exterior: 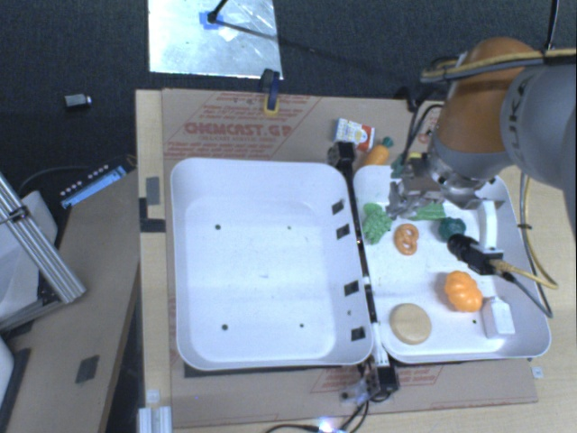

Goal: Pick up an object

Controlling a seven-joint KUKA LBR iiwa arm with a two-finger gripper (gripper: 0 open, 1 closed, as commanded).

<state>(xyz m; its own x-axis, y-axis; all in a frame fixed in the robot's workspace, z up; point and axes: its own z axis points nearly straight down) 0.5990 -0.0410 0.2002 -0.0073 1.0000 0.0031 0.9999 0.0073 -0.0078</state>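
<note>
My gripper (410, 198) hangs low over the back of the right bin (527, 332), under the grey arm with its orange band. Just left of it lies a green leafy piece (373, 221); another green piece (433, 212) is at its right side. A brown pretzel (407, 239) lies just in front of the gripper, and a teal lump (451, 228) sits to the right. Nearer the front are an orange pumpkin (462, 290), a tan round biscuit (410, 323) and a small white block (497, 317). An orange carrot (376, 155) lies at the bin's back left corner.
The left bin (194, 174) stands beside the right one, with black clips along the shared wall. A white stick (489, 225) lies by the right bin's far wall. A small carton (353, 133) and a blue-yellow clamp (270, 93) sit on the cardboard behind the bins.
</note>
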